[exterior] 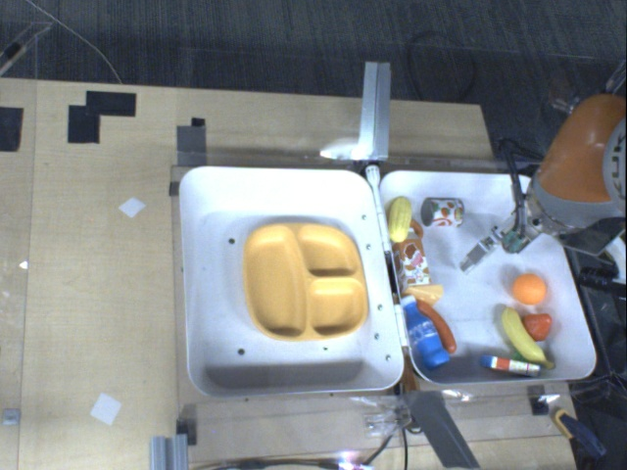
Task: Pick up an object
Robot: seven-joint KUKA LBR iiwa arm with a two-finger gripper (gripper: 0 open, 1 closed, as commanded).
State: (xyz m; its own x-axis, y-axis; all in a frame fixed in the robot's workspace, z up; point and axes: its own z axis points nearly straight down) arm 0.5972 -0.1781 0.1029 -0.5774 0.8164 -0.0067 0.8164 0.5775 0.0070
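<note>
My gripper (476,255) hangs over the middle of the right bin (578,365), above bare white floor and touching no object. Around it lie a small can (443,211) to the upper left, a yellow corn cob (399,218) by the bin's left wall, and a printed snack packet (413,258) below the cob. An orange (529,288) sits just to the gripper's lower right. Further down are a banana (519,335), a red fruit (538,324) and a marker (509,364). A blue bottle (424,335), a sausage (444,329) and a cheese wedge (424,292) lie at the lower left.
The left bin (196,292) holds a yellow divided tray (304,280). A metal post (376,106) rises behind the wall between the bins. The arm's orange band (580,160) hangs over the right bin's far right corner.
</note>
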